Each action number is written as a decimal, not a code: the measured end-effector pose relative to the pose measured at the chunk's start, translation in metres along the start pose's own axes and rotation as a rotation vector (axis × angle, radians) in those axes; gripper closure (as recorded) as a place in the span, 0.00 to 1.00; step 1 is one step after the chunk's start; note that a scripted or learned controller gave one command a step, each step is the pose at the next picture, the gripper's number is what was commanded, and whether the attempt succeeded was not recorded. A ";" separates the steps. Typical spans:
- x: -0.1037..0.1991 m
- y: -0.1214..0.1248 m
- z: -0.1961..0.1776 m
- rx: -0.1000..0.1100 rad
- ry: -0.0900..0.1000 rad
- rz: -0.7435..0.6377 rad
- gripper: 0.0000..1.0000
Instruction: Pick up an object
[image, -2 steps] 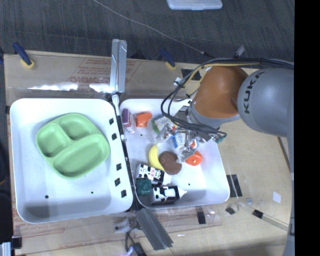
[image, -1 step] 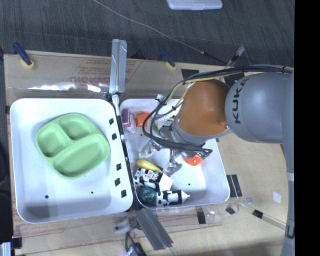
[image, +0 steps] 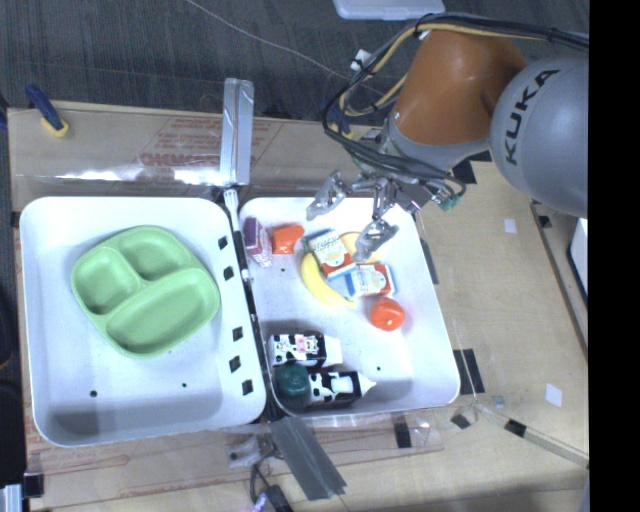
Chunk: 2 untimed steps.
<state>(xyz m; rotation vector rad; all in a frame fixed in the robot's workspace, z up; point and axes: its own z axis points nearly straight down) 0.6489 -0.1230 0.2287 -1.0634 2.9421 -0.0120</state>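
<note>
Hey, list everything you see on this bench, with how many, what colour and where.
bins: two, white, side by side on the bench
plate: one, green, three compartments, in the left bin
banana: one, yellow, middle of the right bin
tomato: one, red-orange, right bin, right of the banana
carton: one, red and white, against the banana
orange block: one, right bin, far left part
purple packet: one, right bin, by the divider
cow-print boxes: two, black and white, near left corner of the right bin
green cap: one, dark green, between the boxes
clip: one, blue and yellow, bench's far left
arm: one, grey and orange
gripper: one, open, above the right bin's far side
</note>
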 end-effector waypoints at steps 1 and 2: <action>0.085 0.037 0.101 -0.018 0.011 -0.151 0.00; 0.044 0.047 0.136 -0.016 0.009 -0.133 0.00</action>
